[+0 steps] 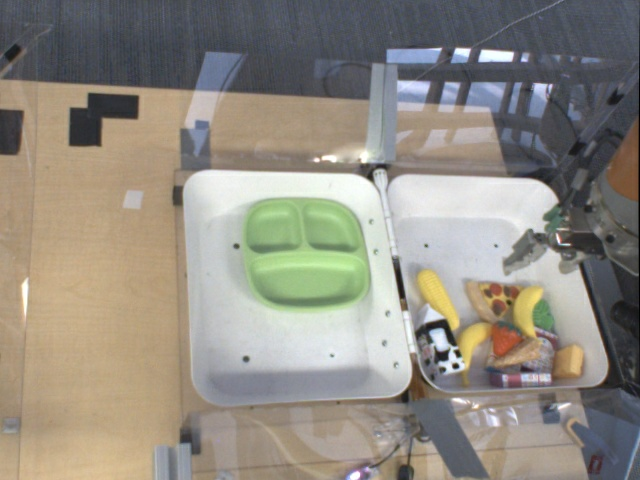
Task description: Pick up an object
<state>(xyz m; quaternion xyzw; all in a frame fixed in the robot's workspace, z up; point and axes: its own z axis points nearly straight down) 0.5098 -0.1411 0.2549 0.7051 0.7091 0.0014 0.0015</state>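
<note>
Two white bins sit side by side on the bench. Over in the left bin (215,268) lies a green divided plate (304,252), flat and roughly central. The right bin (470,208) has all the clutter, crowded into its near corner: a corn cob (437,299) lying at a slant, a pizza slice (491,299) just beside it, a banana (527,308) touching a green piece (543,314), a strawberry (506,341), a small black-and-white toy (438,347) by the near-left wall, and an orange-tan block (567,361) at the far right of the heap.

The gripper (548,244) hovers over the right bin's right side — just above the pile, nothing between its fingers. One grey finger (521,252) juts out toward the left; how wide the pair stands, I cannot tell.
</note>
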